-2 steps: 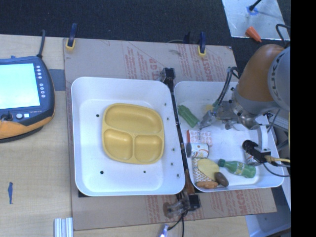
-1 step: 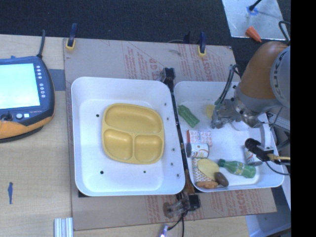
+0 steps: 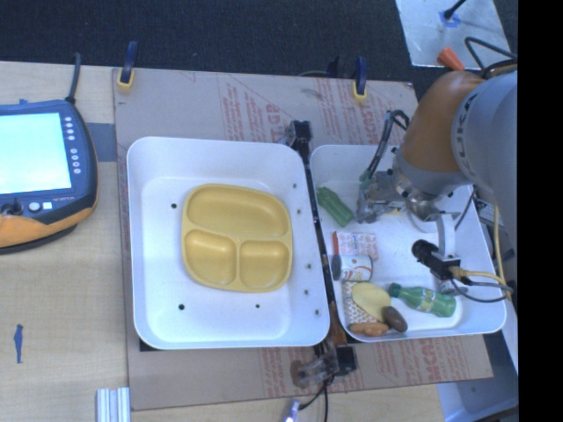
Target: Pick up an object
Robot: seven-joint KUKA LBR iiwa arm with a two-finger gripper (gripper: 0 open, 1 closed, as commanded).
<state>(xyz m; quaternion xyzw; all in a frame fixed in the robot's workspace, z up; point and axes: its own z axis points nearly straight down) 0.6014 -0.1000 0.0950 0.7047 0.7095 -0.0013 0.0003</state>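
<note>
The grey arm reaches into the right bin point(image 3: 493, 323), its gripper point(image 3: 380, 202) low over the bin's upper half; whether anything is held cannot be told from this angle; the pick looks not yet done, by this judgement. A green object point(image 3: 334, 206) lies just beside the gripper, long axis running from upper left to lower right; a green bottle point(image 3: 424, 299) lies nearly level near the bin's front; a yellow tray point(image 3: 236, 236) sits in the left bin point(image 3: 145, 236).
</note>
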